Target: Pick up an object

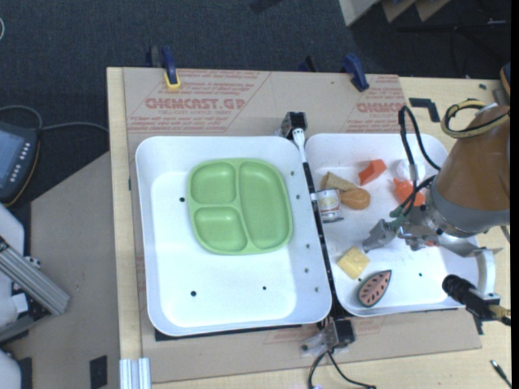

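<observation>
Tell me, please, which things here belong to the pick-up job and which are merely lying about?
Job: gripper; yellow block; small can; orange pieces; oval striped object; right bin.
Lying about: green divided plate; left bin; blue clamps.

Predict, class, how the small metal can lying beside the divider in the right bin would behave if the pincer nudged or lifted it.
The metal can seems to lie on its side, so a nudge would probably roll it. Its smooth, shiny wall looks rigid and perhaps slippery to pinch. Being small, it is likely light; the orange-brown piece touching it may block rolling that way.
</observation>
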Controlling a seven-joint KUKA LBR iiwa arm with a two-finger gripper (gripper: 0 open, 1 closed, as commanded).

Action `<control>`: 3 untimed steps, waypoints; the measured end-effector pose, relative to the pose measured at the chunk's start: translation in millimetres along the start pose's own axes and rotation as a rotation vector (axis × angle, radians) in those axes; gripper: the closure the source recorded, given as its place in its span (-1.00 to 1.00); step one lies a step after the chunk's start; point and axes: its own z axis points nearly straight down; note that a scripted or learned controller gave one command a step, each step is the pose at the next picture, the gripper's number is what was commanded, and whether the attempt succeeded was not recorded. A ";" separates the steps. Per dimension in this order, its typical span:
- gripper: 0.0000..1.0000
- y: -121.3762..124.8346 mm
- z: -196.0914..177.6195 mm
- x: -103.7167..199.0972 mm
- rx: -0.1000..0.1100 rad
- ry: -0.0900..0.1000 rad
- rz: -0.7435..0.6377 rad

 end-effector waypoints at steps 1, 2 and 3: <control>-1.00 -4.7 43.6 0.9 0.000 0.000 -0.001; -1.00 -2.0 59.8 0.9 -0.012 -0.001 0.000; 1.00 -0.9 48.2 2.0 -0.017 0.000 0.000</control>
